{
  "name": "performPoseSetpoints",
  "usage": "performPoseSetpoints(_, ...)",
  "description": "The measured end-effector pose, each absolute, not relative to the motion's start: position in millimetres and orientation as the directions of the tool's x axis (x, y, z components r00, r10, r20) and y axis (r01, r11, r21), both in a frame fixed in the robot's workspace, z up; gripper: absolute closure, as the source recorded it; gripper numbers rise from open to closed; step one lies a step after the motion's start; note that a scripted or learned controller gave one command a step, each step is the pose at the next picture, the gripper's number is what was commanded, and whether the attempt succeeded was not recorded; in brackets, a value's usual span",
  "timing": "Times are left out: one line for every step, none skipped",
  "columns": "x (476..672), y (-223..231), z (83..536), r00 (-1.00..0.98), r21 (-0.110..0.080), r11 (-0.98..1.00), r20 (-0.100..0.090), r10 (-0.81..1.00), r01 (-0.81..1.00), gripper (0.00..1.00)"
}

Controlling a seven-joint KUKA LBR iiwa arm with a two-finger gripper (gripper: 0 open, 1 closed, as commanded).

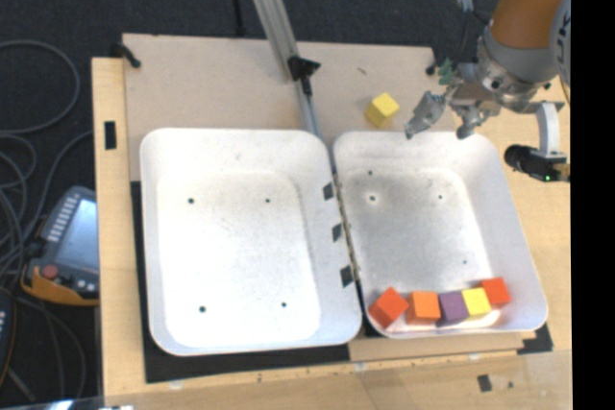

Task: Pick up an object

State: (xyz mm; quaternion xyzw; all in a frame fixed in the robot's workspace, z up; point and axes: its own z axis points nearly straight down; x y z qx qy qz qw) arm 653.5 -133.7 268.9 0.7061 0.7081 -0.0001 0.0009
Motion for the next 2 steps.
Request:
performPoseSetpoints(602.5, -127, 276, 0.003, 0.0, -0.003, -0.001, 1.0, 1.0, 0.0)
performPoseSetpoints(533.1, -63, 231, -0.005, -0.007, 0.005, 0.002, 1.0, 1.0, 0.0)
